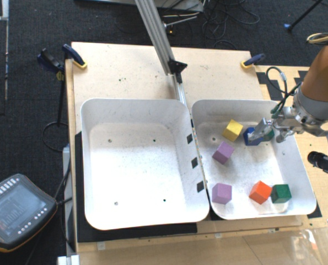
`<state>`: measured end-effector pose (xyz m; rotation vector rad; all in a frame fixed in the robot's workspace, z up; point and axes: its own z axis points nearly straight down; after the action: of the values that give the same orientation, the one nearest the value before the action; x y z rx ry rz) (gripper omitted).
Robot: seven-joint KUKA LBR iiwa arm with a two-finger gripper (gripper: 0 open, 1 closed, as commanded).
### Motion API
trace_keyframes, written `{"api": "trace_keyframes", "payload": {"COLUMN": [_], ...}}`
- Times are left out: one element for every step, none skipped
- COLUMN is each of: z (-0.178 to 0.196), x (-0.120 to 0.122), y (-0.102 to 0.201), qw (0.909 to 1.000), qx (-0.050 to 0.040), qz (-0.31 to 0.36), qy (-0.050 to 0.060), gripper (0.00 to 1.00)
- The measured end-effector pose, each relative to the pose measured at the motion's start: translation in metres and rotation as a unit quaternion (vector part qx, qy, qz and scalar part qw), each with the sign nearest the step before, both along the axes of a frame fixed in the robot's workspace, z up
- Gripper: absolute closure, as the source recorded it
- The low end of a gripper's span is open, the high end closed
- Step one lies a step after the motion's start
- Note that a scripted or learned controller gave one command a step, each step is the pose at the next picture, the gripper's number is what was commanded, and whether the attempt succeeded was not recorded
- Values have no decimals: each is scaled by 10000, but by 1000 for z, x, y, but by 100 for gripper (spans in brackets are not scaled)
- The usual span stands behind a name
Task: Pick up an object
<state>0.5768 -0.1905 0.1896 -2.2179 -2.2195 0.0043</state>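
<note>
You had two shallow white bins side by side on the bench: the left bin [97,115] and the right bin [296,170]. In the right bin you could count six blocks: one yellow block [233,130], one blue block [253,136], two purple blocks, one orange block [259,192] and one green block [281,192].

The upper purple block [223,152] lay near the middle of that bin, below and left of the yellow one. The lower purple block [221,193] sat by the bin's left wall, toward the front. The orange and green blocks stood just beside each other near the front right corner.

Your arm reached in from the right, and its gripper [264,131] was at the blue block, in the upper part of the right bin, just right of the yellow block. The blue block showed at the gripper's tip, its long axis running roughly left to right with a slight tilt, pointing toward the yellow block. Whether the gripper was clenched on it or released, you could not tell from this slant; the tip hid the contact.
</note>
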Motion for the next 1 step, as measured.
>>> {"api": "trace_keyframes", "payload": {"z": [-64], "x": [0], "y": [3], "qw": [10000], "qx": [2], "qz": [-1], "qy": [6], "gripper": [0]}}
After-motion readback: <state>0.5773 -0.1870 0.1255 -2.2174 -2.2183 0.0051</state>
